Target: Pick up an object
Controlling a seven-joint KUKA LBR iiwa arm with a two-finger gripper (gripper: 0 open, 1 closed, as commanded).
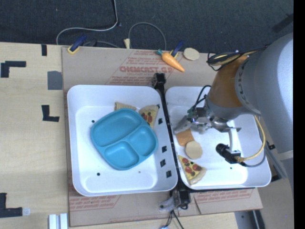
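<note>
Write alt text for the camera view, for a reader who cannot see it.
A grey robot arm reaches from the right into the right bin, its gripper just above a tan food piece, a pale round piece and a toy pizza slice. The left bin holds a blue divided plate. A toy carrot lies behind the bins.

Left bin [78, 142]: white, shallow, beside the right bin
Right bin [257, 175]: white, shallow
Cardboard sheet [138, 68]: brown with red print, under both bins
Tabletop [28, 142]: pale wood, with black marks at the left
Divider clips [159, 82]: black, along the seam between the bins
Cables [114, 18]: thin, looping on the dark floor behind the tabletop
Clamps [76, 44]: blue and yellow, at the cardboard's far edge
</note>
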